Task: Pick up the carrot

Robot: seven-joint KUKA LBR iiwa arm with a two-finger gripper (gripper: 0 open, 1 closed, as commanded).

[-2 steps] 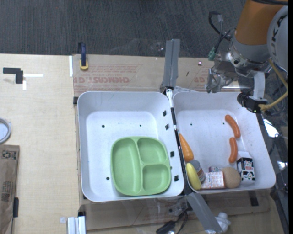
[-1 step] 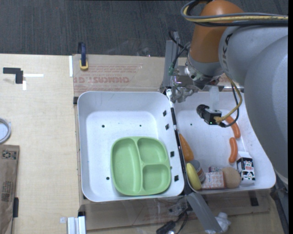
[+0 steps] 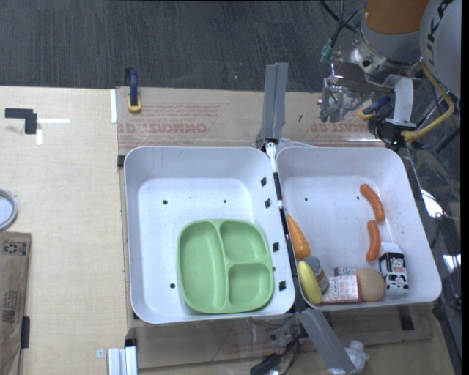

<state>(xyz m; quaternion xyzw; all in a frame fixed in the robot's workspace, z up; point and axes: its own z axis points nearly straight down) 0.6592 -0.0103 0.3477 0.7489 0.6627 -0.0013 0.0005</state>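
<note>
Right bin (image 3: 410, 183) is your work zone; left bin (image 3: 146, 220) carries just the green divided plate (image 3: 226, 265). Arm (image 3: 396, 22) sits high over the right bin's far edge, gripper (image 3: 335, 102) well apart from the target; I can't tell its state from here. Carrot (image 3: 297, 236) lies along the right bin's left wall, just beside the divider. You want to descend with the closing axis across its width and stay off the wall. Don't mistake the two orange sausages (image 3: 373, 203) near the right wall for it. The carrot's near end butts a small can (image 3: 314, 268) and banana (image 3: 308, 283); contact there is hard to make out. The carton (image 3: 394, 269) print is unreadable.
</note>
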